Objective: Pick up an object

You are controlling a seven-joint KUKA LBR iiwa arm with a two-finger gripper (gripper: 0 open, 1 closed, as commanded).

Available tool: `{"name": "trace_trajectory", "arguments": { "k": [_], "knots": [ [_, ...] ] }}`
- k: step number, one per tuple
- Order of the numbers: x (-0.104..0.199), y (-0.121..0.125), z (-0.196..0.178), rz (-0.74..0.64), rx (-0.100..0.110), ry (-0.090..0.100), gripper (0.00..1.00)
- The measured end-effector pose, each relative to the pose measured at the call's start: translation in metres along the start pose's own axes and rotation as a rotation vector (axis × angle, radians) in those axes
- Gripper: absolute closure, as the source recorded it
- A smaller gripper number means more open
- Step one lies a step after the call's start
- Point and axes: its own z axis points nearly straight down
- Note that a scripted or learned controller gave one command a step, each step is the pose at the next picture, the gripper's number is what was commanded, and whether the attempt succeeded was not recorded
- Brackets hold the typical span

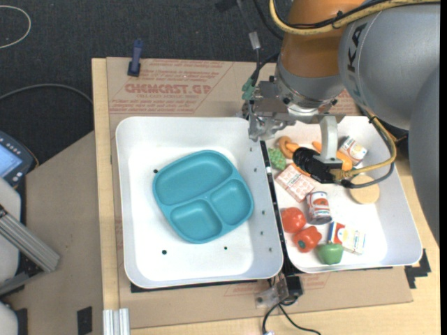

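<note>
Below, brown board (167,89) under white bins (133,187), dark carpet (84,19).

Around my counter (174,93) the floor (105,19) is dark carpet, with thin cables (21,26) looping across it at upper left. The counter top is a tan board stamped with faded red lettering, and a small blue clip (135,58) sits on its far edge. At left stand a metal rail (28,246) and a device with a blue screen (12,160)
</note>
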Motion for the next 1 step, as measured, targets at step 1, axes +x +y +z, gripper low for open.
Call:
{"name": "trace_trajectory", "arguments": {
  "k": [1],
  "knots": [
    [0.0314,-0.0643,-0.0995,-0.010,-0.006,0.007,1.00]
  ]
}}
